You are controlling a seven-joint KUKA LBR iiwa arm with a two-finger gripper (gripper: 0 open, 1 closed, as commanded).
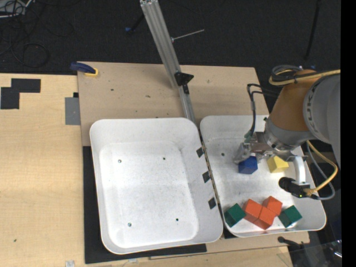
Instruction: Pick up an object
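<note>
My gripper (pixel 251 151) hangs over the right bin (pixel 222 131), near its middle. A blue block (pixel 248 166) lies directly below it, touching or nearly touching its tip. I cannot make out whether the block is gripped. A yellow block (pixel 277 163) sits just to the right of the blue one, partly under the wrist. Along the bin's front edge lies a cluster: a green block (pixel 235 213), orange blocks (pixel 261 211) and another green block (pixel 290 216).
The left bin (pixel 146 182) stands beside the right one, with black clips (pixel 204 176) along the shared edge. A slanted aluminium bar (pixel 166 49) rises behind the bins. The arm's cables (pixel 311 188) loop over the right bin's right side.
</note>
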